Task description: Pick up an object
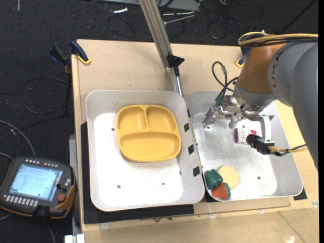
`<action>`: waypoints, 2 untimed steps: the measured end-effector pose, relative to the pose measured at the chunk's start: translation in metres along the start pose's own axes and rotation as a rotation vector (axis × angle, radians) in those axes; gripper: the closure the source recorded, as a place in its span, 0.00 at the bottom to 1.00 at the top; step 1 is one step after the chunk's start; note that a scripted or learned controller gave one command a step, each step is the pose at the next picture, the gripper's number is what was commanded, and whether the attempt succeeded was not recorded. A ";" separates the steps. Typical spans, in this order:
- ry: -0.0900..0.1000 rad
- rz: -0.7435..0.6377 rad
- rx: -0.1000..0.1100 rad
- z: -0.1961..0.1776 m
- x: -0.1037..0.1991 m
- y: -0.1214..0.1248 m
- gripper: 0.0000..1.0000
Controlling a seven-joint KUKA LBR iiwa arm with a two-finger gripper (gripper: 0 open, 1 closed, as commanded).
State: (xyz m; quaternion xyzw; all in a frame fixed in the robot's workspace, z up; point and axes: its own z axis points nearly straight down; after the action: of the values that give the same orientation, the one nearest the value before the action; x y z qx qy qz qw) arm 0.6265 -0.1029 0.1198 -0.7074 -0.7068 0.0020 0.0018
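My gripper [221, 119] hangs over the back left part of the right bin [283, 184], open, with nothing between its fingers. In that bin's front left corner sits a small cluster: a green object [213, 176], a red object [221, 190] touching it, and a pale yellow disc [229, 174] just behind them. The cluster lies well in front of the gripper. A yellow divided plate [148, 133] rests in the back half of the left bin [101, 186].
A slanted metal pole [157, 29] comes down to the bench behind the gap between the bins. A handheld control pendant [35, 186] lies off the bench at the lower left. Cables run over the dark floor behind.
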 end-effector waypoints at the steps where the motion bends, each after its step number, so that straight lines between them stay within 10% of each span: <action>1: 0.000 -0.001 -0.006 -0.014 0.001 0.002 1.00; 2: -0.001 -0.003 -0.013 -0.078 0.000 0.003 1.00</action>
State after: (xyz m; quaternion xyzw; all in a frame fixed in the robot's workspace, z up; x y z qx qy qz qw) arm 0.6303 -0.1031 0.1978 -0.7064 -0.7078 -0.0022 -0.0031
